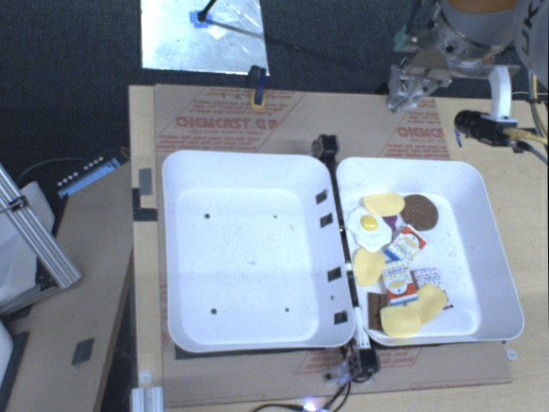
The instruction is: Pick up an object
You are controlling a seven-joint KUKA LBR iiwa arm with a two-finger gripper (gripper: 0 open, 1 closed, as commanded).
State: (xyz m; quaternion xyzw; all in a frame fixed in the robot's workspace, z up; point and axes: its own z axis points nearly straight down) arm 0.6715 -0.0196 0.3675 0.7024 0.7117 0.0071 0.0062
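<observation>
- Hovering above the desk (214, 118) beyond the right bin (489, 256), the pincer (405, 91) carries nothing; its opening cannot be judged.
- Toy foods, including a fried egg (369, 227) and brown disc (420, 212), lie clustered in that bin's left half.

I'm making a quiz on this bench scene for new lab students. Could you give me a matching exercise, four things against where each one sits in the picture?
Things:
1. fried egg toy
2. brown round disc
3. gripper
4. yellow clamp

Places:
A. on the cardboard, beyond the left bin's far edge
B. near the right bin's far edge, right of a yellow piece
C. above the cardboard, beyond the right bin's far edge
D. in the right bin, close to the wall shared by both bins

Pairs: 1-D, 2-B, 3-C, 4-A
</observation>
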